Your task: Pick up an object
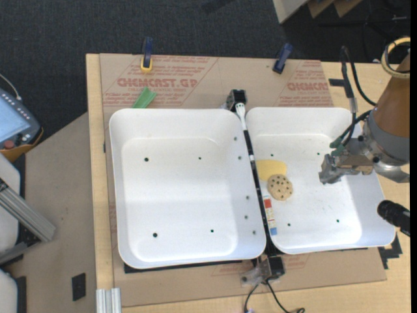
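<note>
A cardboard-covered worktop (195,77) is carrying two smooth, shallow white bins; the left bin (179,188) is lying beside the right bin (313,233). The grey arm's claw (328,173) is hovering at three o'clock over the right bin, its opening impossible to tell. A round speckled cookie (281,188) is resting at nine o'clock, touching a yellow wedge (270,169).

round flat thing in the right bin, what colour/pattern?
The round flat tan disc has dark dots, like a cookie; it lies beside a yellow piece. Camera view.
</note>
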Controlling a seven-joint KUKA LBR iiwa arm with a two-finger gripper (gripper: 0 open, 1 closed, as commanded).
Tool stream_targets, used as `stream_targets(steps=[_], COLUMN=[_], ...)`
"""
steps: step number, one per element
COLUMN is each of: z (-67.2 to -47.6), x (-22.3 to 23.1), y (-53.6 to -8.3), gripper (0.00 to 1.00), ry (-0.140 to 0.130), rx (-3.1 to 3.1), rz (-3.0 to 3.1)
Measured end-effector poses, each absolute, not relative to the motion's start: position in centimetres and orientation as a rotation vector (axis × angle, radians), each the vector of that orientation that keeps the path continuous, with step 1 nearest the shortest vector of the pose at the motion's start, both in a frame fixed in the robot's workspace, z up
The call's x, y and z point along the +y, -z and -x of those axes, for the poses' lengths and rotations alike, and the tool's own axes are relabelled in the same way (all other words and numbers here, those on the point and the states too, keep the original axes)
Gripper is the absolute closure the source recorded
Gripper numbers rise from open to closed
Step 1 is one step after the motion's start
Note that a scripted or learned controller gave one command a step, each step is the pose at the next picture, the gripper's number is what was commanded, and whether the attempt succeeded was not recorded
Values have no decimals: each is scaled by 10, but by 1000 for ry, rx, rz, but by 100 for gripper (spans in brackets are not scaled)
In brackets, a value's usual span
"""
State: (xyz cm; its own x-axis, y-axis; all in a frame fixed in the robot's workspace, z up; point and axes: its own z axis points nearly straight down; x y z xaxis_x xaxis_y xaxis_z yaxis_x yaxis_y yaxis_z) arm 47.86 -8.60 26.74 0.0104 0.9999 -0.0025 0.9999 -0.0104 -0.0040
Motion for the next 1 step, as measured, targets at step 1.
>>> stream_targets(steps=[1], z=[-480], x=[18], y=[-281], gripper=[100], ry=[3], rx=[-2232], rz=[2213])
